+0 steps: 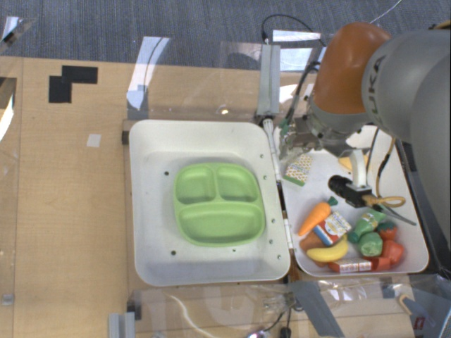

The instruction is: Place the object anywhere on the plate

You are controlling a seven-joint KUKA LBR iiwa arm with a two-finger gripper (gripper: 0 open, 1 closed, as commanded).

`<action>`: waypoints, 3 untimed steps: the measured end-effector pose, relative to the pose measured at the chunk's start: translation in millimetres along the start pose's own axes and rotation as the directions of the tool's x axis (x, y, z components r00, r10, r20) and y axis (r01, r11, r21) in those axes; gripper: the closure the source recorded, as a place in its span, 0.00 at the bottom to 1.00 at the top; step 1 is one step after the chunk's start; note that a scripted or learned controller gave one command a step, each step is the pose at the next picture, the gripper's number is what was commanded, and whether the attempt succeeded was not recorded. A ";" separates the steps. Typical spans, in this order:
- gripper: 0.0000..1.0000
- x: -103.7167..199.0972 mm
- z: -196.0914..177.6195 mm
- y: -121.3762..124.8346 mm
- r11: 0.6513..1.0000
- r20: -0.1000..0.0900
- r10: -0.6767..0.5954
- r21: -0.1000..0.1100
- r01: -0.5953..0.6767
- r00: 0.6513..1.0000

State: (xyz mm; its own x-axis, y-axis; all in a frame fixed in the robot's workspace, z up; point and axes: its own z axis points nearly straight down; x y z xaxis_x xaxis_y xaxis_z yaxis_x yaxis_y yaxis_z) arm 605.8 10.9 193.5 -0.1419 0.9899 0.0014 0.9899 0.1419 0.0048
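Right now you have the grey arm with its orange band reaching in from the right. Its end effector hangs over the far left corner of the right shallow white bin, close beside the wall next to the left shallow white bin. From this slanted view you cannot tell whether the end effector is wide, narrow or holding anything. Just on its near side sits a small patterned card box, tilted and apart from the other toys; you cannot tell whether box and end effector touch. The other toys crowd the near part of the same bin. An orange plastic carrot slants toward the left wall, with a yellow plastic banana at its near end. A small white carton with red and blue print lies between them. Further right are a green plastic pepper and a red plastic toy, and a red and white bar lies by the near wall. The green divided plastic plate sits in the middle of the left bin, with two small compartments on its far side and one long one on its near side, well apart from every toy. Both bins rest on the pale wooden table.
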 end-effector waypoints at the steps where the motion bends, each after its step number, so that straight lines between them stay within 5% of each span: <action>1: 1.00 17.9 -40.3 -33.5 0.976 0.000 -0.218 0.002 0.218 0.976; 2: 1.00 -10.2 7.1 -44.9 0.974 0.001 -0.226 0.002 0.226 0.974; 3: 1.00 -21.3 -16.0 62.2 0.988 0.002 -0.155 0.000 0.155 0.988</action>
